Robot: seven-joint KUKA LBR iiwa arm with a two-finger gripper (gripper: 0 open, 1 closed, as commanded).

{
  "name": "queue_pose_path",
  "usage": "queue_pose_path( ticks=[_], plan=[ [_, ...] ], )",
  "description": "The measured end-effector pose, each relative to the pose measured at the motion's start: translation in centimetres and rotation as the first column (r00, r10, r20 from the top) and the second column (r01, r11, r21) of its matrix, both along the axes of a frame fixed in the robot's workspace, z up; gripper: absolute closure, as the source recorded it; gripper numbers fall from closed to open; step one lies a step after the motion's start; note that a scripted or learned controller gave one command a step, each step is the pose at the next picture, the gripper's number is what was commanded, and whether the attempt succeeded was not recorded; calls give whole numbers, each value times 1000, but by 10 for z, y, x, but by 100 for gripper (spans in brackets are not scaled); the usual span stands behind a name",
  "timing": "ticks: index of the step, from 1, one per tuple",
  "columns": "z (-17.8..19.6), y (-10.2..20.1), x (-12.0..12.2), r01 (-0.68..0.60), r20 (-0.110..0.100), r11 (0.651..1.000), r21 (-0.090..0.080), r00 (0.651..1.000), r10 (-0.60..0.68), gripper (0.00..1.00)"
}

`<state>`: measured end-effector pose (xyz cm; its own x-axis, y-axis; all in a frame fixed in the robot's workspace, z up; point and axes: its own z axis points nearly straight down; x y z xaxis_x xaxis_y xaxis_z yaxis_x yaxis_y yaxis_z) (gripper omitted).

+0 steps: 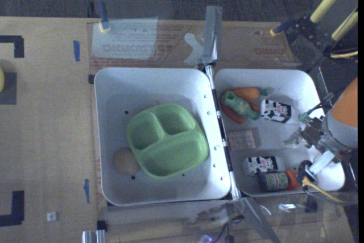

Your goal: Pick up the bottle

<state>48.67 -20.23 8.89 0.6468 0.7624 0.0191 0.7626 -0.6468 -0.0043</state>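
Note:
A small dark bottle (275, 181) with a green label and an orange-red cap lies on its side by the front wall of the right bin (296, 78). A green bottle-shaped toy (234, 102) lies at the back left of that bin, across a red pepper (234, 115) and next to an orange carrot (247, 92). My gripper (306, 135) hangs over the right side of the right bin, behind and to the right of the dark bottle, apart from it. Nothing shows between its fingers.
Two cow-patterned cartons lie in the right bin, one at the back (276, 110) and one at the front (261, 164), with a pale card (242, 139) between them. In the left bin (108, 116), a green divided plate (167, 140) lies beside a tan ball (124, 161).

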Motion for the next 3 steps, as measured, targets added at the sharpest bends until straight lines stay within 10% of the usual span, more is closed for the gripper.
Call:
queue_pose_path(
  ticks=[1, 3],
  plan=[
    [8, -4, -2, 3, -2, 1000, -10, 1000, -3, 100],
    [27, -5, -2, 7, -2, 1000, -9, 1000, -7, 100]
  ],
)
